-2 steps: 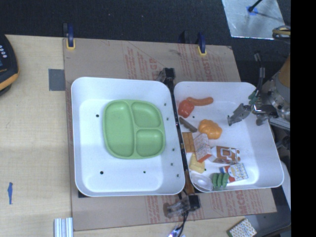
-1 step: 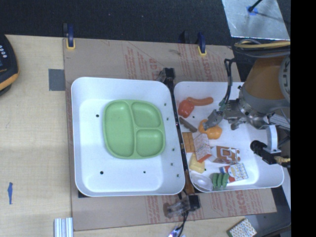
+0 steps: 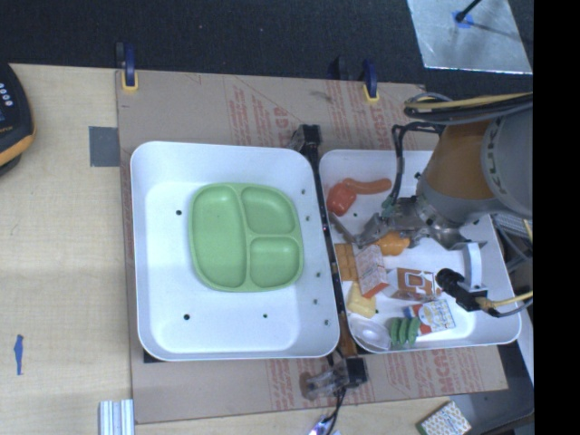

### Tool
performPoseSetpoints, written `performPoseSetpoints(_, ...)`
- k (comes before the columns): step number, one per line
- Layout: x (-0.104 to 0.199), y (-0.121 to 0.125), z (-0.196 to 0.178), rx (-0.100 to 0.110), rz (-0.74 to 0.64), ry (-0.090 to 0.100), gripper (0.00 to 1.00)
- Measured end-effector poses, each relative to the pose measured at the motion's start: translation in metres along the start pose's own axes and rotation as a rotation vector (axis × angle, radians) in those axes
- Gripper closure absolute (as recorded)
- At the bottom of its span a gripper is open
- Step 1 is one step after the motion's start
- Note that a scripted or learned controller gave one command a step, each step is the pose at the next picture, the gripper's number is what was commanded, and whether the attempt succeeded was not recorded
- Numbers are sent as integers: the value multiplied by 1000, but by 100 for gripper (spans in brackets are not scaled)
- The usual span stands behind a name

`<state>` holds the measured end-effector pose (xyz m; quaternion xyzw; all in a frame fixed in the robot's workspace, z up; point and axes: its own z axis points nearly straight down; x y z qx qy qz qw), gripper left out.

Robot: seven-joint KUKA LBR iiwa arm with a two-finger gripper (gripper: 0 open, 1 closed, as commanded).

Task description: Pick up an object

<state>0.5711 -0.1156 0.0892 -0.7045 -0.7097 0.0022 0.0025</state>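
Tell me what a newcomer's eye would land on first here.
The pale green divided plate stands out, lying alone in the middle of the left bin. Next comes the right bin, crowded with small items, an orange-red one at its far end, and the grey arm reaching down over it.

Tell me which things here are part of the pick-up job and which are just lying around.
Job: gripper, low in the right bin; the items crowded there, such as the orange piece, red piece, small packet, yellow block, green item.

Lying about: left bin, green plate, blue clamps.
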Motion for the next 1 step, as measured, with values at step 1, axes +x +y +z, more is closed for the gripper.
performPoseSetpoints(1, -2, 1, -15, -4, 1, -2, 100)
